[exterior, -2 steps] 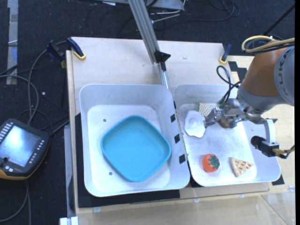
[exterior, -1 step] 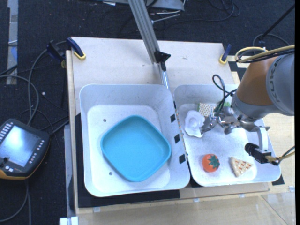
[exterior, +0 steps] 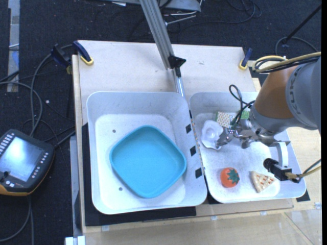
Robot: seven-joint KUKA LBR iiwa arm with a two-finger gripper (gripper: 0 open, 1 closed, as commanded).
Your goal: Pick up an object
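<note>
Pale counter, two white bins. Jaws sit low in the right bin, touching a white object. Open or closed, I can't tell.

Right bin — white cup, tomato, pizza slice, green-dotted item.

The arm is a thick, rounded grey tube with a smooth metallic sheen. Above the wrist runs a broad orange band, brownish where it falls in shade. Below the orange band the wrist narrows into a grey collar, and the gripper beyond it is a cluster of small silver and dark metal parts. A thin black cable loops up beside the orange band. A yellow-and-black cable bundle arcs over the arm's top.
</note>
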